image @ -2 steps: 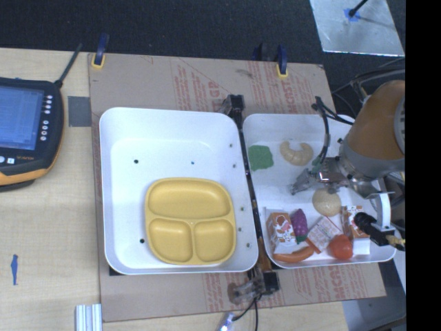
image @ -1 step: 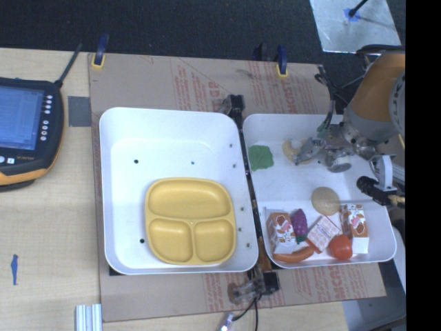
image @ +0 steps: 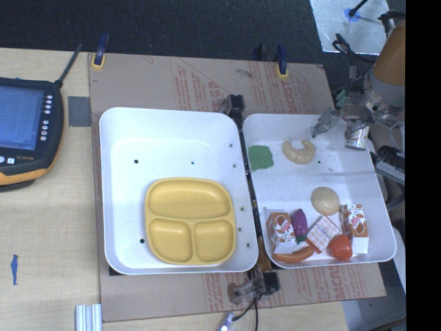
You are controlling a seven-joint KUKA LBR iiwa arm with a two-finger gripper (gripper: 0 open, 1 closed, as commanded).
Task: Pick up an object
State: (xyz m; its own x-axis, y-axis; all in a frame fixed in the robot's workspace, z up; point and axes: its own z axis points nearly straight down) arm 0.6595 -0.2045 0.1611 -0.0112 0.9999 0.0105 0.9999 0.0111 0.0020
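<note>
The croissant (image: 299, 151) lies near the far end of the right bin (image: 386, 205), with a green piece (image: 260, 158) to its left by the dividing wall and a round bun (image: 325, 201) nearer the camera. Along the bin's near edge crowd a sausage (image: 293, 255), a tomato (image: 340, 247), a purple piece (image: 300, 222) and small cartons (image: 355, 221), while the left bin (image: 124, 150) holds a yellow divided tray (image: 191, 221). The gripper (image: 337, 124) hangs over the bin's far right corner, beside the croissant but apart from it, its fingers spread and holding nothing, the arm (image: 389, 64) rising to the right.
</note>
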